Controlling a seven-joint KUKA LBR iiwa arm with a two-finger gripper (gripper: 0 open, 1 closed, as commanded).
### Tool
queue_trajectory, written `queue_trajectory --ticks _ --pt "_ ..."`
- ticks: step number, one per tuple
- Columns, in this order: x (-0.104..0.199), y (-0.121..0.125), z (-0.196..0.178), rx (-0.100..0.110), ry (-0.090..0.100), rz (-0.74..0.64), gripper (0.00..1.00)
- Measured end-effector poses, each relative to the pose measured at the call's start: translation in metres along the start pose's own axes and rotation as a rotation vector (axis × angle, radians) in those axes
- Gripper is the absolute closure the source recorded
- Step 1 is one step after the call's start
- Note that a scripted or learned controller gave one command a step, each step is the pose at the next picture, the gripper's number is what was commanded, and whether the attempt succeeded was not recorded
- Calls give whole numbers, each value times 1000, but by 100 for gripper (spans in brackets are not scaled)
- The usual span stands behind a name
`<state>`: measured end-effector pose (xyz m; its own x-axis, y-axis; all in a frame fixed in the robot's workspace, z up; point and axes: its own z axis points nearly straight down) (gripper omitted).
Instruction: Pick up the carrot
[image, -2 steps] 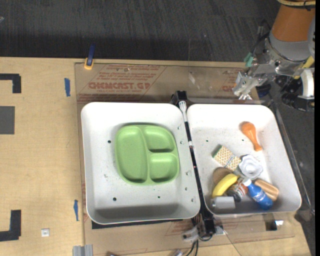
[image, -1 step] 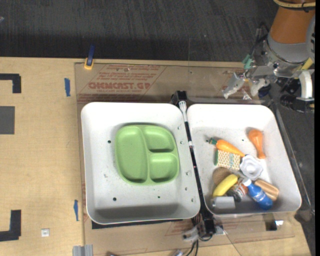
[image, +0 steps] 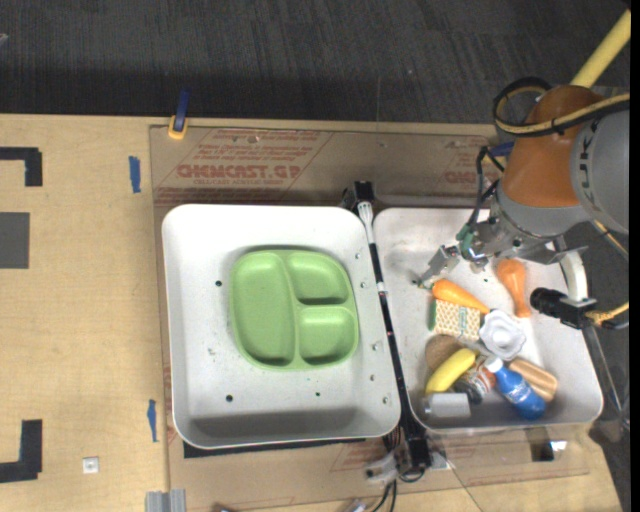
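Note:
The carrot (image: 458, 294), orange and tapered, lies in the right bin (image: 400, 250) with one end resting on a checkered yellow sponge (image: 457, 319). My gripper (image: 447, 259) hangs low over the back left part of that bin, just above and to the left of the carrot, with nothing seen in its grasp. The grey arm with its orange band (image: 540, 165) reaches in from the upper right.
A second orange tapered piece (image: 513, 281) lies right of the carrot. Crumpled white item (image: 501, 334), banana (image: 450, 369), brown ball (image: 440, 349), blue bottle (image: 517, 390) and a grey block (image: 449, 405) crowd the bin's front. The left bin (image: 190, 300) holds a green divided plate (image: 294, 308).

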<state>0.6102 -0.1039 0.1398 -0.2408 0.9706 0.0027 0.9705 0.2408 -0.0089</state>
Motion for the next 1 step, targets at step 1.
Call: queue_trajectory --ticks 1 --pt "-4 -19 44 -13 -3 162 0"
